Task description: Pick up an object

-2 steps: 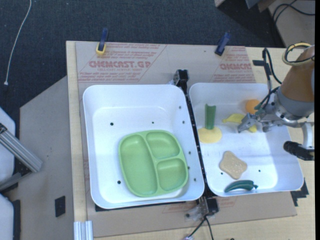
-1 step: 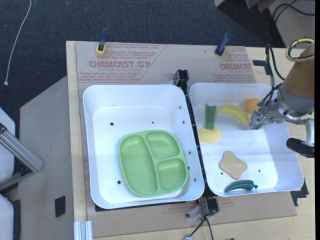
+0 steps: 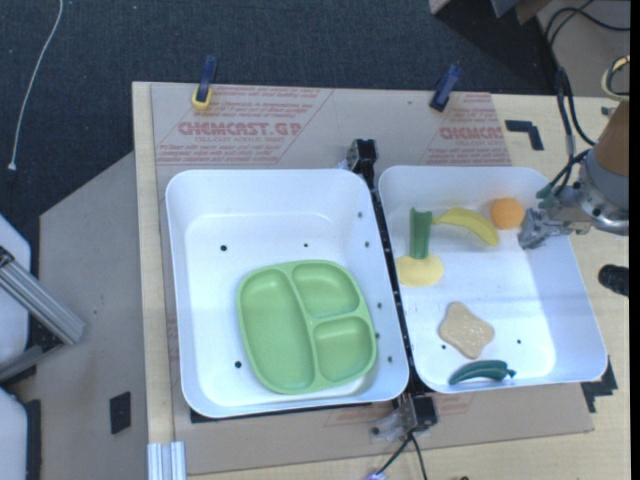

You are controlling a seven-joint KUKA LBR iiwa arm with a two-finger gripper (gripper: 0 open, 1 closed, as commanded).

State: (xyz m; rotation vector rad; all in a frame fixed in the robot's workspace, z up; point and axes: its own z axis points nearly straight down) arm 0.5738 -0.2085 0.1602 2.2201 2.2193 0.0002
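Note:
The right white bin (image 3: 570,308) holds several items: a yellow banana (image 3: 470,224), an orange ball (image 3: 507,213), a green stalk (image 3: 420,232) standing on a pale yellow piece (image 3: 420,271), a tan biscuit-like piece (image 3: 466,330) and a dark green pod (image 3: 482,372). My gripper (image 3: 540,228) hangs over the bin's right side, just right of and slightly below the orange ball. Nothing is visibly held in it.
In the left white bin (image 3: 200,218) lies a green divided plate (image 3: 305,323). A black clip (image 3: 362,154) sits where the two bins meet at the back. Two clamps (image 3: 205,84) (image 3: 445,88) hold the board's far edge. Cables run at the top right.

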